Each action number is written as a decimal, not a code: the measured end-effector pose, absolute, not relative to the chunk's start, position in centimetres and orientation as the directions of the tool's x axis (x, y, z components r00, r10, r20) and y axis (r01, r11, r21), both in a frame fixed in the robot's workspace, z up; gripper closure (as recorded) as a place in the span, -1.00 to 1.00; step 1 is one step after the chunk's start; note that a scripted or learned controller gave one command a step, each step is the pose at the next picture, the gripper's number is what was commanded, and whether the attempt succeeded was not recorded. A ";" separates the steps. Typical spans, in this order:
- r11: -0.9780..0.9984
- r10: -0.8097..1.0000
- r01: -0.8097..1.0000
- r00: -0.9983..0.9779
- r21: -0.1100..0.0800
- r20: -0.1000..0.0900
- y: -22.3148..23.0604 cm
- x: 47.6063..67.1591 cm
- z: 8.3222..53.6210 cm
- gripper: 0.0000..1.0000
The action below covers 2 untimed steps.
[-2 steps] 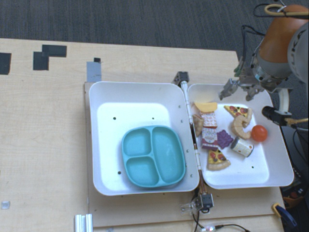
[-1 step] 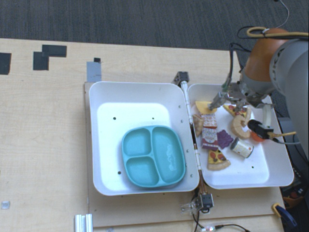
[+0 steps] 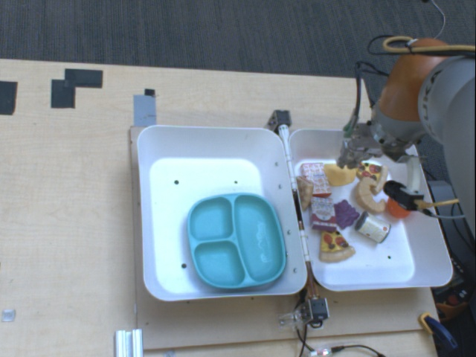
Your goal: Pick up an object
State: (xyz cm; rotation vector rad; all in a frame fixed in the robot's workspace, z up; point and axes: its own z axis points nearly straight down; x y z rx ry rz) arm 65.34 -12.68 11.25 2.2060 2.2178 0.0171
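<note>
A pale wooden table (image 3: 67,199) marked with dark tape patches (image 3: 74,86) stands on dark grey ribbed carpet (image 3: 186,17) under even light.

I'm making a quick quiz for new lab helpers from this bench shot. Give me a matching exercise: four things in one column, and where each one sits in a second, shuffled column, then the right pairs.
Things:
1. blue divided plate
2. pizza slice toy
3. tool
4. purple toy

Places:
A. over the far edge of the right bin, above the toys
B. in the left bin
C. nearest the front of the toy pile in the right bin
D. in the middle of the toy pile in the right bin

Pairs: 1-B, 2-C, 3-A, 4-D
</note>
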 end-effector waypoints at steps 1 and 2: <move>0.005 1.000 1.000 -0.005 0.017 -0.002 -12.7 65.3 11.2 -1.00; 0.008 1.000 1.000 -0.008 0.021 -0.002 -12.6 65.5 12.4 1.00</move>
